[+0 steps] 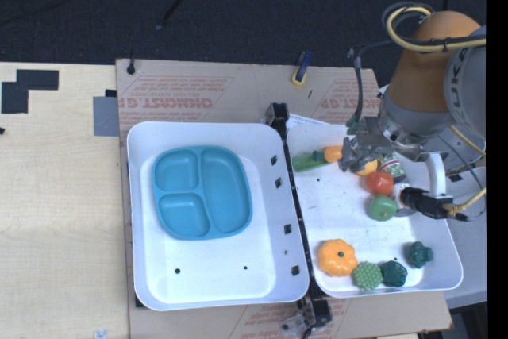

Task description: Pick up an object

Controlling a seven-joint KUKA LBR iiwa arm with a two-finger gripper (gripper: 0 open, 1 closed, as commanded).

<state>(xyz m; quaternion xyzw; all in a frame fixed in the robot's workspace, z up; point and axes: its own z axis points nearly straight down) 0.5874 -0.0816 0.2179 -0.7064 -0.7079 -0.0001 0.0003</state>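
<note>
My gripper (359, 153) is low over the back of the right bin (341, 206), under the orange wrist band. A yellow toy (367, 167) lies right at its tip, partly hidden by it, and I cannot tell whether it is gripped. A small orange piece (332, 153) and a green vegetable (306, 162) lie just left of the gripper. A red tomato (379, 182) and a green apple (382, 208) sit just in front of it.
An orange pumpkin (336, 257), a light green bumpy ball (367, 275) and two dark green toys (393, 273) (418, 254) line the right bin's front edge. The left bin (151, 266) holds a blue divided plate (202, 191). A black divider (290, 194) separates the bins.
</note>
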